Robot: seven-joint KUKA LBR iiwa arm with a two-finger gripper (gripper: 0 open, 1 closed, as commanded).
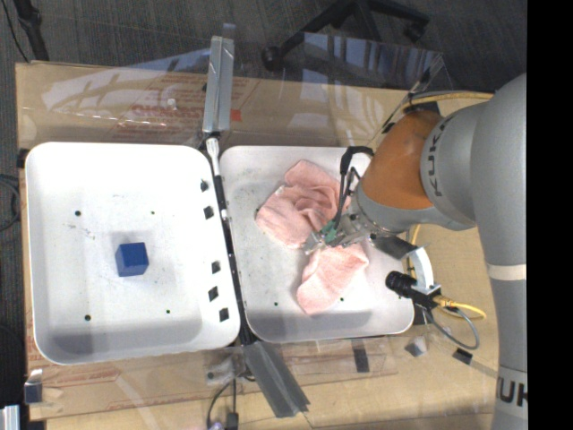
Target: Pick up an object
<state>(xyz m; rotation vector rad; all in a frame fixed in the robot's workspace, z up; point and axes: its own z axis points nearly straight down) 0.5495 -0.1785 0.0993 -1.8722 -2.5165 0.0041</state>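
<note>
A crumpled pink cloth lies in the right bin, stretching from its upper middle down toward the lower middle. My gripper is down on the cloth near its centre, with the grey arm and orange band reaching in from the right. The fingertips sit in the folds where the cloth narrows, and cloth appears pinched between them. A small blue cube rests in the left bin, left of centre, far from the gripper.
A metal divider rail runs between the two bins, with black clips along the shared edge. The bench around the bins is brown cardboard. A yellow cable trails off the right bin's lower right corner.
</note>
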